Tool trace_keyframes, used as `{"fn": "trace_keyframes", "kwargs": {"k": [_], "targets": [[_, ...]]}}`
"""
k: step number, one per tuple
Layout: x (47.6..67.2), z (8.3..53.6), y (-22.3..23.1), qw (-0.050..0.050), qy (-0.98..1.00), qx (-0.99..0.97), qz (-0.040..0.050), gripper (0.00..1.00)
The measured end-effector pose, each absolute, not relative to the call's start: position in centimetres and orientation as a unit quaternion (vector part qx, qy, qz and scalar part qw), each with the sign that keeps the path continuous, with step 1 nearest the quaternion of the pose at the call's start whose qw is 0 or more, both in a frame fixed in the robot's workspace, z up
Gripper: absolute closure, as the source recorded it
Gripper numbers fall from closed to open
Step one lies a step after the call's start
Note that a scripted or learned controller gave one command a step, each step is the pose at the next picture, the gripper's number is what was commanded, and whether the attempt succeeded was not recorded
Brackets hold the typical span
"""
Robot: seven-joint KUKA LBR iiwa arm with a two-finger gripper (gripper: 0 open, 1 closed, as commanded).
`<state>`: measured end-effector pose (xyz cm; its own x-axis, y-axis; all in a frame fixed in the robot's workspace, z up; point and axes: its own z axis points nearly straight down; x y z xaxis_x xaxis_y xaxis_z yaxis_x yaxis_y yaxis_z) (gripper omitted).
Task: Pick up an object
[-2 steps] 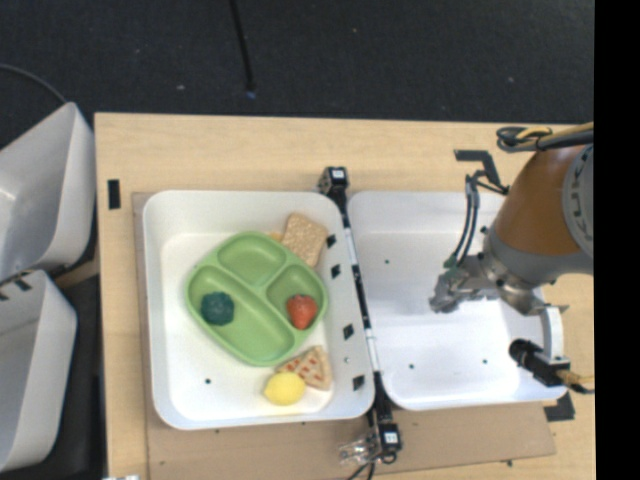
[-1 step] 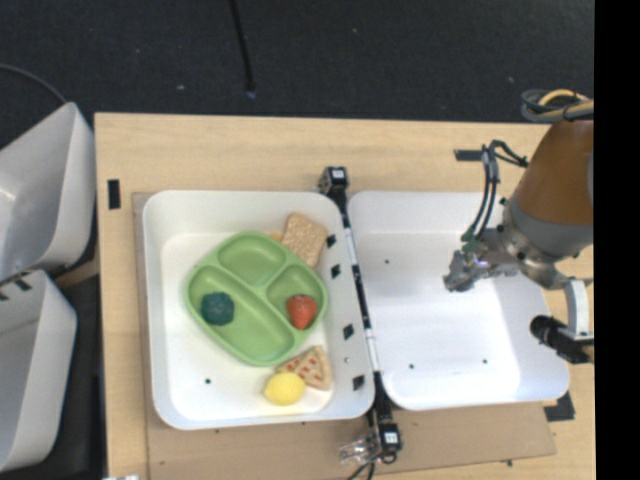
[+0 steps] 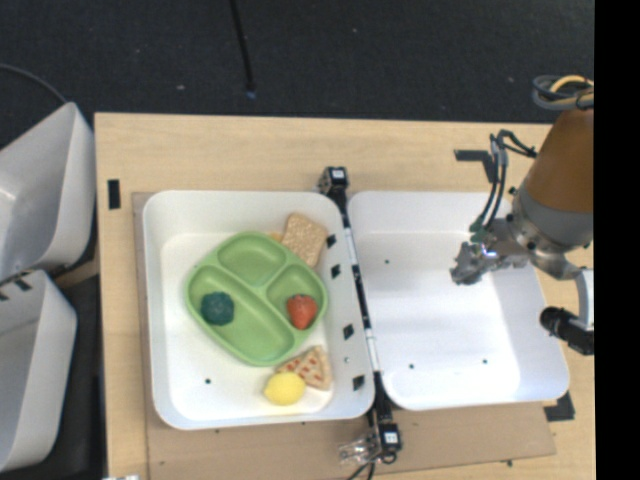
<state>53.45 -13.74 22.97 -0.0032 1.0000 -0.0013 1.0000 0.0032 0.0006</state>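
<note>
Pincer [image 3: 470, 265] hangs over right bin [image 3: 440, 368], finger state indiscernible; nearest targets, strawberry [image 3: 302, 311] on tray [image 3: 255, 343] and cracker [image 3: 303, 236], lie well left of it, so travel left, centre above one, then descend.

Green tray [image 3: 243, 328] holds a red strawberry [image 3: 302, 311] and dark-green broccoli [image 3: 217, 308].

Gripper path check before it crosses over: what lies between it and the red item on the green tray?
In the camera view, between gripper and red item lie bare right bin floor and the bins' divider.
</note>
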Motion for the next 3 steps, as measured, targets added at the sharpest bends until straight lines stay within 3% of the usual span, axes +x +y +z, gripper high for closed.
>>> {"fn": "trace_keyframes", "kwargs": {"k": [3], "targets": [[53.3, 22.2, 1.4, -0.001, 0.709, 0.705, -0.0011, 1.0]]}}
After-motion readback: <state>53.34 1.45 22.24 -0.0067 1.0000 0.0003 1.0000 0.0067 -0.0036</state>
